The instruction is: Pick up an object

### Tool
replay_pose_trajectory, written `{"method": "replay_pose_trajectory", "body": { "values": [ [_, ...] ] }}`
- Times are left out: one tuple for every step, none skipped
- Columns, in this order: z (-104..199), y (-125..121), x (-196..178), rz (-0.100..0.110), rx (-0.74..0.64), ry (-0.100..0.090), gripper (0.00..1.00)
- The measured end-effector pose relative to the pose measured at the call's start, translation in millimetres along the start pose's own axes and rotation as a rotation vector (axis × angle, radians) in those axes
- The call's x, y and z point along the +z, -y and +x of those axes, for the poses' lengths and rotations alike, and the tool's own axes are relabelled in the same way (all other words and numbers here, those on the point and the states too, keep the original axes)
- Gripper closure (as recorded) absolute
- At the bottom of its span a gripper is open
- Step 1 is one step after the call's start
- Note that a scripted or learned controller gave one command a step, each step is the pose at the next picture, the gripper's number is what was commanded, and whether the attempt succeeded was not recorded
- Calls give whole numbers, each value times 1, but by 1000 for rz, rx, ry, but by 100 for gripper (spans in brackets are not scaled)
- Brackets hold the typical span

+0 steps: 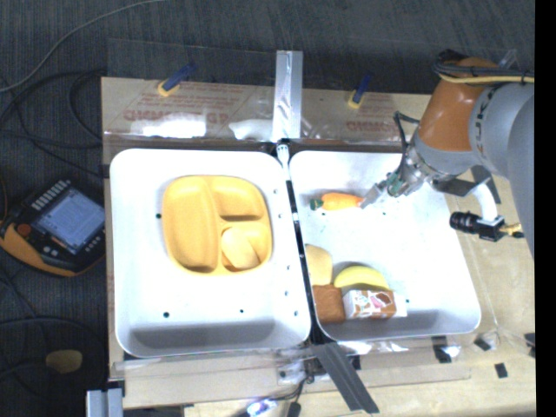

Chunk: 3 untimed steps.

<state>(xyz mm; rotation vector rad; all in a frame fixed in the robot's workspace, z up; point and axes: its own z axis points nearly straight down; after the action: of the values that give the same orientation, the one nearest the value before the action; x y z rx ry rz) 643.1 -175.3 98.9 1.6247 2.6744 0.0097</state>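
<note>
A dark carpeted floor (261, 16) surrounds the wooden surface (122, 102), where the left white bin (139, 320) holds a yellow divided plastic tray (215, 222). In the right white bin (434, 268), a small orange carrot-shaped toy with a green tip (339, 201) lies near the far wall, just beside the end effector (375, 196); whether its fingers are apart or together I cannot tell.

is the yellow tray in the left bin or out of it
In. The yellow tray lies flat inside the left bin, with white bin floor showing all round it.

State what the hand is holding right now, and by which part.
Cannot be told. The hand sits at the right end of the toy carrot in the right bin, but no grip is visible.
</note>
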Motion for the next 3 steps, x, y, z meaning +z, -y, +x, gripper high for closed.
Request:
{"method": "replay_pose_trajectory", "body": {
  "values": [
    [66,-17,-64,11,33,-7,100],
    [70,11,-36,13,36,-6,100],
    [13,-2,-78,13,132,-4,100]
  ]
}}
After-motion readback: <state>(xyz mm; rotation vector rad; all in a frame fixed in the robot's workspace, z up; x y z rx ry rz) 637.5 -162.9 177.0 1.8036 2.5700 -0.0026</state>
